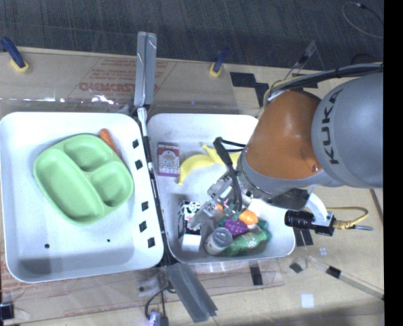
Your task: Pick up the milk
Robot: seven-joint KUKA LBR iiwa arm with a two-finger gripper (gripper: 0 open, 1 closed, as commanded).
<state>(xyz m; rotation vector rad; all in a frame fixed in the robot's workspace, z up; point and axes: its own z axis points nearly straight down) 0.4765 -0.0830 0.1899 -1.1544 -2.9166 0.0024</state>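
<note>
The gripper (212,212) is positioned low in the right bin (188,124), above the cluster of items at the bin's near side. The fingers (203,216) are seen as pale metal parts extending toward the left and downward from the wrist. Whether they are spread or pressed together cannot be told, since clutter lies beneath them and the arm (303,141) covers part of the tool. No item is seen clamped between them.

The milk (189,212), a small carton with a black-and-white cow pattern, is located at the left of the cluster, near the divider between the bins. The fingertips are placed just beside or on its right edge; contact cannot be confirmed.

To the right of the gripper, purple grapes (237,227), an orange item (248,216) and a green item (250,242) are grouped together. A metal can (221,238) is lying just below the tool. A banana (200,163) and a small red box (168,159) are located farther back in the same bin.

The left bin (25,250) is occupied by a green divided plate (83,177), with a carrot (106,138) at its far edge.
</note>
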